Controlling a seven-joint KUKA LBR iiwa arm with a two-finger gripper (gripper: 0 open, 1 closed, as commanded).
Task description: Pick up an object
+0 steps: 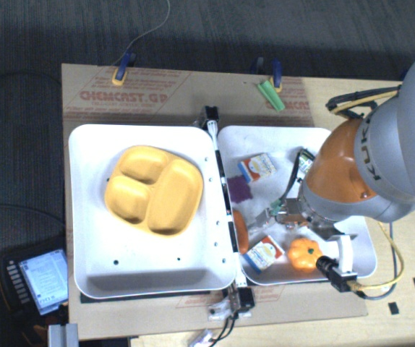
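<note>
Hovers low in the right bin (352,139), end effector (281,213) grip state impossible to tell, with 1 small carton (264,253) just below-left and the orange pumpkin toy (304,254) just below-right.

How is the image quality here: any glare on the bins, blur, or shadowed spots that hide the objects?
Camera view: even overhead light; the left bin looks bright and nearly washed out, though the yellow tray reads clearly. The arm shades part of the right bin beneath it, hiding the gripper. The whole frame is slightly soft, so the small cartons show no readable print.
</note>
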